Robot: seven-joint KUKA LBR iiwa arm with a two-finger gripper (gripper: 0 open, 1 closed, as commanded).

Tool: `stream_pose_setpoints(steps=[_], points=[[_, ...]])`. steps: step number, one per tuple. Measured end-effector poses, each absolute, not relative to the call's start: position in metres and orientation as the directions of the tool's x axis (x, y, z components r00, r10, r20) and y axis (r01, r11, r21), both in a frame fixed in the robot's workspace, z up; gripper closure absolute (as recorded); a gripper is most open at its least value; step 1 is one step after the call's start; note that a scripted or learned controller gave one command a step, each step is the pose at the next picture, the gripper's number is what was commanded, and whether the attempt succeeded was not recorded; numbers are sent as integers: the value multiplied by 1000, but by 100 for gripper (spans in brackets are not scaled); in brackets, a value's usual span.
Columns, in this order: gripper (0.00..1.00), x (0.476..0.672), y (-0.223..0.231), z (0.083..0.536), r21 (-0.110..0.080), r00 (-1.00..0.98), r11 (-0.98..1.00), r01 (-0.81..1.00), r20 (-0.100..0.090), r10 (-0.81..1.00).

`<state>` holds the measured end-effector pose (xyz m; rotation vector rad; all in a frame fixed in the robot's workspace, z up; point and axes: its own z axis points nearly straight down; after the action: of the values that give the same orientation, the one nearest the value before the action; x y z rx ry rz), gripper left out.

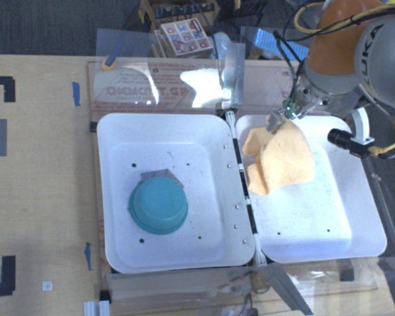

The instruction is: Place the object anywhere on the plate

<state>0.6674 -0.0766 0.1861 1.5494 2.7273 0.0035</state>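
Camera view: at the lower left of center, a teal plate (pixel 158 205), seen as an upturned round dish, sits on a grey patch in the left bin (pixel 118 143). The right bin (pixel 355 229) lies touching it on the right. Near the frame's middle right, a yellow cloth (pixel 283 162) hangs over the right bin's upper left part, its top corner pinched between the closed fingers of the gripper (pixel 281 117). The arm (pixel 355 38) slants down from the upper right corner, orange band uppermost, with letters "UK" readable on its grey casing. Farther back, a cardboard strip (pixel 128 87) bears faint red print, blurred by glare.
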Motion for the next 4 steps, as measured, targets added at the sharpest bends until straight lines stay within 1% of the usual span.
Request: stream_pose_setpoints(steps=[1,2,3,4], points=[[100,622,-21,185,1,-441,441,897,0,897],[100,602,53,196,-2,-228,228,974,0,974],[100,570,124,193,-3,-173,173,985,0,985],[100,528,185,200,-3,-384,384,923,0,923]])
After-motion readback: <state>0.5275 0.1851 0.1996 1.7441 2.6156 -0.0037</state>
